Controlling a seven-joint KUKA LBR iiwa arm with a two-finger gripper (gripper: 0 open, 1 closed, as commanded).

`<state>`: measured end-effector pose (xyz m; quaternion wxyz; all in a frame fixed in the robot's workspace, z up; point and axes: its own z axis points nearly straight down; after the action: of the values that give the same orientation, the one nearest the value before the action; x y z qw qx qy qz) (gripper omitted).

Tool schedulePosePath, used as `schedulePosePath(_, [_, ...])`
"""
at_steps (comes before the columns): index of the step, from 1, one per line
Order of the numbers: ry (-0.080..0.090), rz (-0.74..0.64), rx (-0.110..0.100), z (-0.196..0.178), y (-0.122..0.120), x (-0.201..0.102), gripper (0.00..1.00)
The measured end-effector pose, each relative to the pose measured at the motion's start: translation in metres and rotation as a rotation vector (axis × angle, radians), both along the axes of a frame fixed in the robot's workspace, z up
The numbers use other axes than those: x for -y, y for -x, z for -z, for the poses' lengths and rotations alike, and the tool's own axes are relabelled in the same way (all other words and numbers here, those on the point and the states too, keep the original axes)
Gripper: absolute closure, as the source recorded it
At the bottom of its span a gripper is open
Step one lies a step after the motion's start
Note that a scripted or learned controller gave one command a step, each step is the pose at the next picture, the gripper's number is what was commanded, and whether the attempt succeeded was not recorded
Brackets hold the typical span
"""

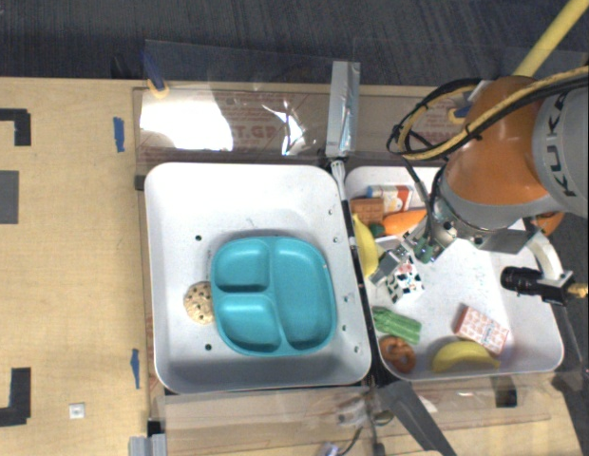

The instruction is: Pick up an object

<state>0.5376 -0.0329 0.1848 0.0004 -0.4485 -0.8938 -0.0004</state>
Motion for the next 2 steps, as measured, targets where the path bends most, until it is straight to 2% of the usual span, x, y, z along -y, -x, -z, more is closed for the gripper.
schedulePosePath(1, [0.001,0.660,0.001,-0.003,0.009,0.013,0.00])
schedulePosePath(2, [0.001,0.353,0.003,0.000,-0.027,-0.005,0.00])
